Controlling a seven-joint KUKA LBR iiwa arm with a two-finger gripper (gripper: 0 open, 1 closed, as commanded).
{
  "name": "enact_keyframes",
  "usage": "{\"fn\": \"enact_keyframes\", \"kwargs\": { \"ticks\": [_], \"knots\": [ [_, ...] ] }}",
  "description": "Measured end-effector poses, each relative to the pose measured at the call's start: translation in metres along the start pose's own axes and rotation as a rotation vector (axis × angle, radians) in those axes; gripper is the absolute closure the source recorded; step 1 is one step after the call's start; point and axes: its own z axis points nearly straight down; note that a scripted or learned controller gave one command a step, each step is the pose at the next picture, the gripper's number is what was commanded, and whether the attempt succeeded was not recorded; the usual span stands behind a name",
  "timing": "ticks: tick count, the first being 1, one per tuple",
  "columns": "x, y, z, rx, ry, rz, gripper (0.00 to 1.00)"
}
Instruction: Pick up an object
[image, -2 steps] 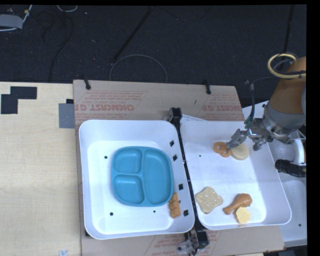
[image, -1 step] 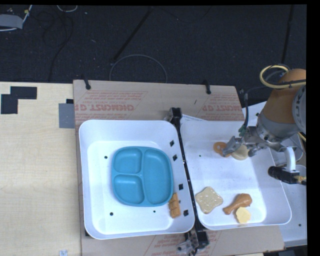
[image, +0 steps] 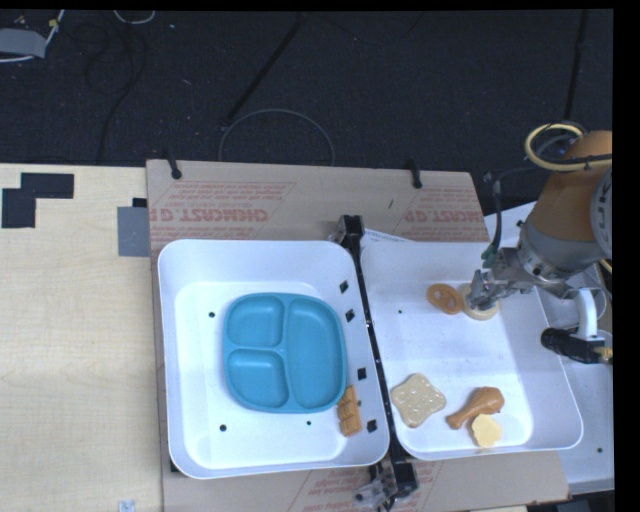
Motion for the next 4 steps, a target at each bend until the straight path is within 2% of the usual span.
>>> {"fn": "enact_keyframes", "kwargs": {
  "ticks": [1, 2, 3, 4],
  "knots": [
    [-0.002, -0.001, -0.064, -0.008, -0.002, -0.001, 1.0],
    [-0.003, -0.001, -0.093, -0.005, -0.001, -0.001, 1.0],
    [0.056, -0.017, -0.086, 0.001, 0.003, -0.005, 1.0],
    [0.109, -0.033, -0.095, 0.0, 0.002, -0.005, 1.0]
  ]
}}
